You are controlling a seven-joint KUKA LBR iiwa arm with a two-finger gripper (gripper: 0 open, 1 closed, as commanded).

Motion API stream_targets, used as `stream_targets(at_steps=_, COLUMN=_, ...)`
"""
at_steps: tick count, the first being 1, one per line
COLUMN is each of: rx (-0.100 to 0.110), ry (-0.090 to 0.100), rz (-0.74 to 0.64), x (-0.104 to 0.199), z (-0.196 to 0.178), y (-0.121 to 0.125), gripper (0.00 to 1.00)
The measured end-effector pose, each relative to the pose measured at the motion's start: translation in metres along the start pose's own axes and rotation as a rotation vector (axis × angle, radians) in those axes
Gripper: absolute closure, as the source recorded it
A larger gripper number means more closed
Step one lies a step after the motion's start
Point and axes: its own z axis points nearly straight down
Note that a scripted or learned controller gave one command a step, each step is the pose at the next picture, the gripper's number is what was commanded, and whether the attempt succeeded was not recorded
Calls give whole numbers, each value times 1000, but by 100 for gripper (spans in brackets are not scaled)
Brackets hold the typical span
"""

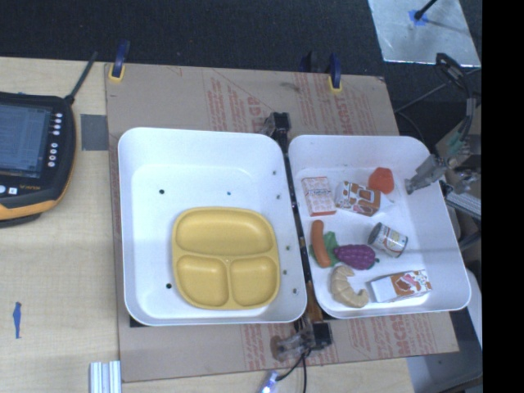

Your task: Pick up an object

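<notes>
Gripper (pixel 422 178), fingers too blurred to judge and nothing seen in it, hangs at right-centre frame over the right bin (pixel 438 228), whose toy foods lie to its lower left, the orange piece (pixel 381 178) nearest, beyond the yellow tray (pixel 225 256) in the left bin (pixel 196 158).

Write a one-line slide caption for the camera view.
Gripper at the right bin's edge, toy food inside; yellow divided tray in the left bin.
</notes>
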Motion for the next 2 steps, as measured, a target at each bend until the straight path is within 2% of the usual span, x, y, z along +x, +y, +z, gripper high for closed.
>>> stream_targets(at_steps=1, rx=-12, ry=-4, rz=-2, x=50, z=171, y=62, gripper=0)
stream_targets(at_steps=2, rx=-3, ry=0, rz=0, x=28, z=196, y=104, gripper=0)
